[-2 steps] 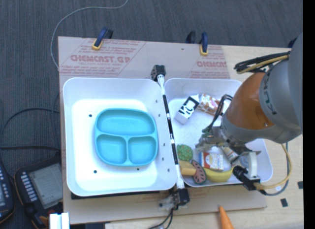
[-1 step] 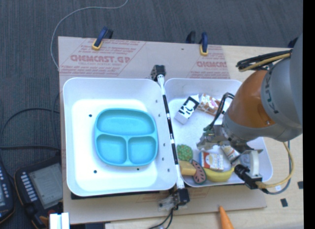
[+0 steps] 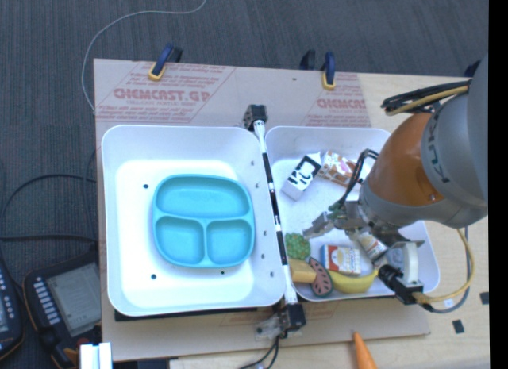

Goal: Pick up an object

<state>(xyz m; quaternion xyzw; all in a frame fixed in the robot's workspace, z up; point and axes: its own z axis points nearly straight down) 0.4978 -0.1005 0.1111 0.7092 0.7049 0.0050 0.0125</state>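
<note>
Nearest the camera, along the front wall of the right bin [image 3: 413, 201], lie a banana [image 3: 353, 281], a small red and white carton [image 3: 343, 259], a brown slice with dark spots [image 3: 321, 278], a yellow piece [image 3: 300, 272] and a green broccoli floret [image 3: 297, 244], all crowded close together in the front left corner. Just above them hangs the gripper [image 3: 349, 228], low over the bin floor beside the carton; whether its tips are spread or closed I cannot tell, since the wrist and cabling hide them, and nothing can be seen clamped in it. Judging from that, the pick is not yet done: every object looks to be resting in the bin, and the grasp, the lift and the clearing of the bin wall are all left. Farther back in the same bin sit a black and white box [image 3: 300, 175] and a small snack packet [image 3: 336, 167], well apart from the gripper. The left bin [image 3: 127, 201] bears a blue divided plate [image 3: 203, 220], which lies flat and apart from the arm. Beyond both bins, blue clamps [image 3: 163, 59] pin the board [image 3: 175, 94] at its far edge.
</note>
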